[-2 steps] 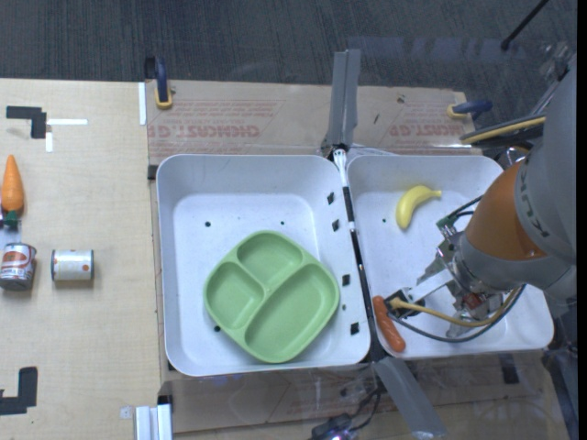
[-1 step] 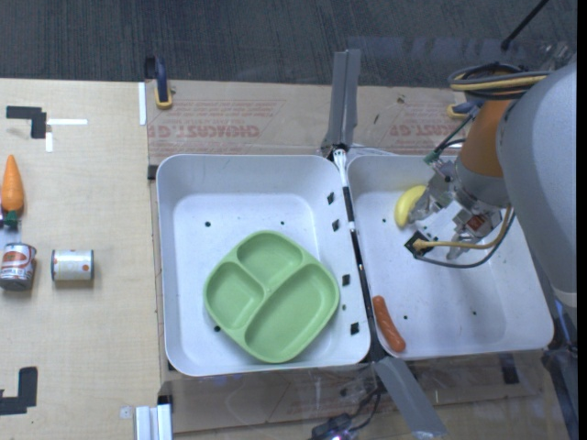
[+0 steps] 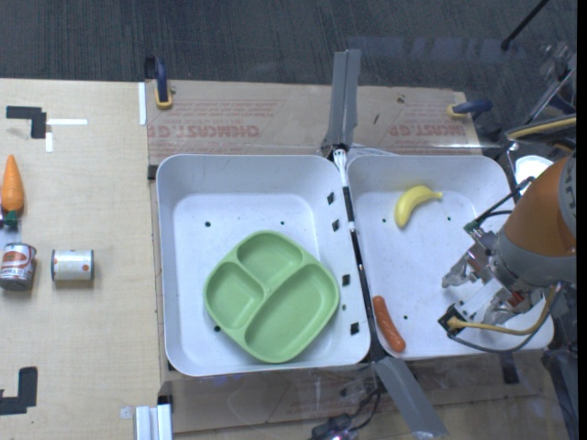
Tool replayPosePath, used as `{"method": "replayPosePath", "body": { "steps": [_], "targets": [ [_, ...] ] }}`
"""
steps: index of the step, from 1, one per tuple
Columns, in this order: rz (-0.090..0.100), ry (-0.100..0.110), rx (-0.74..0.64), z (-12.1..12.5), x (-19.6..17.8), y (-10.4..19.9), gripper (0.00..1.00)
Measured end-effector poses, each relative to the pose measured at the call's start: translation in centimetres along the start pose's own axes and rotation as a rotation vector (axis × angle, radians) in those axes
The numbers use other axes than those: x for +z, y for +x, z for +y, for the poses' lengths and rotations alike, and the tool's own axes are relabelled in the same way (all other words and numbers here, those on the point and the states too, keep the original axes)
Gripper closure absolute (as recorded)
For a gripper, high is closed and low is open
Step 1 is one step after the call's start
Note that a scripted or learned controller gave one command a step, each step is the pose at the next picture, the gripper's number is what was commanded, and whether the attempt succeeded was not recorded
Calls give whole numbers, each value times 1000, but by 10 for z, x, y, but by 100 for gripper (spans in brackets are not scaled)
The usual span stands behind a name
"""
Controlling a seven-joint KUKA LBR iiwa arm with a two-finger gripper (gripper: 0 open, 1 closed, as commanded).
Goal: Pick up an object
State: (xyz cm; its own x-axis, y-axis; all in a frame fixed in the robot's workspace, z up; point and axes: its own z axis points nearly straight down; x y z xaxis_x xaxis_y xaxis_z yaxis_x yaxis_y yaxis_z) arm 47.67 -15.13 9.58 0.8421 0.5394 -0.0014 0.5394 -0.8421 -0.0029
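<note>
2 shallow white plastic bins are seen side by side on the pale wooden tabletop (image 3: 83, 356). In the left bin (image 3: 179, 191) a light green plastic plate with 3 compartments (image 3: 271, 295) lies flat, toward the front. In the right bin (image 3: 431, 168) a small yellow banana (image 3: 414, 203) rests near the back, well apart from an orange-red sausage-shaped object (image 3: 388, 324) that lies at the front left corner, just beside the wall between the bins.

The grey arm with its orange band (image 3: 550, 223) is seen reaching in from the right, and its 2-finger gripper (image 3: 477, 287) is placed low over the right side of the right bin — well apart from both the banana and the orange-red object. Whether the jaws are spread or pressed together cannot be told; nothing is seen between them.

On the tabletop left of the bins, an orange carrot (image 3: 11, 185) is seen near the left edge, and 2 small cans — a red-labelled one (image 3: 16, 266) and a silver one (image 3: 72, 268) — lie side by side.
</note>
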Motion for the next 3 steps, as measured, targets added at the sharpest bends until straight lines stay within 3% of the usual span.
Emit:
{"method": "replayPosePath", "body": {
  "steps": [1,2,3],
  "targets": [
    [-1,-2,27,64,-112,90,0],
    [0,-1,-238,21,4,31,0],
    [0,0,-90,-50,4,32,0]
  ]
}}
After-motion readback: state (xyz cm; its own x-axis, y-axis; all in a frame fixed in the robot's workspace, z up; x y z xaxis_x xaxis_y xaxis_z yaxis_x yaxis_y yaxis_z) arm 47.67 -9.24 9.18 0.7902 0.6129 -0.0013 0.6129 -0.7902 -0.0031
